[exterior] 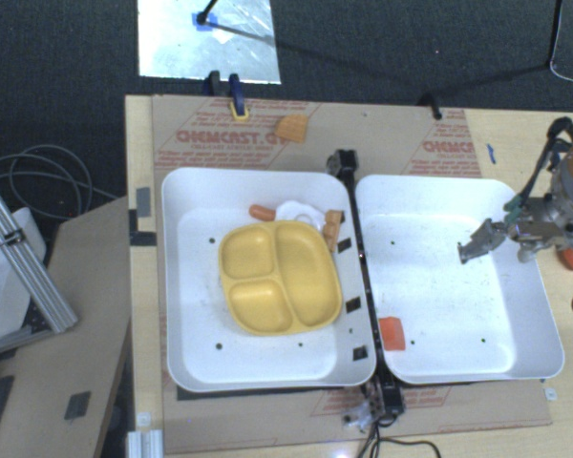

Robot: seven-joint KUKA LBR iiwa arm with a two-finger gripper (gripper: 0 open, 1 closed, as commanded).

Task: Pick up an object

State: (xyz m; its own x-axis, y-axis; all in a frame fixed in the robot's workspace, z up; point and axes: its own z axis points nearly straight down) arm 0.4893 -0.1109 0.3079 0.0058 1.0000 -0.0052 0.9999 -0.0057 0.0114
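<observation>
My gripper (476, 246) hangs over the right side of the right bin (458, 356), reaching in from the right, and I see nothing in it. An orange-red block (391, 332) lies at that bin's lower left corner, well away from the gripper. In the left bin (186, 256) a yellow divided plate (278, 279) takes up the middle. Behind the plate lie a small orange sausage-shaped piece (262, 213), a white object (301, 214) and a small tan piece (332, 227) near the bin's right wall.
Black clips (343, 162) run along the seam between the two bins. A tan block (291, 127) and a blue and yellow clamp (237, 98) sit on the cardboard-covered bench behind the left bin. Grey metal framing (24, 265) stands at far left.
</observation>
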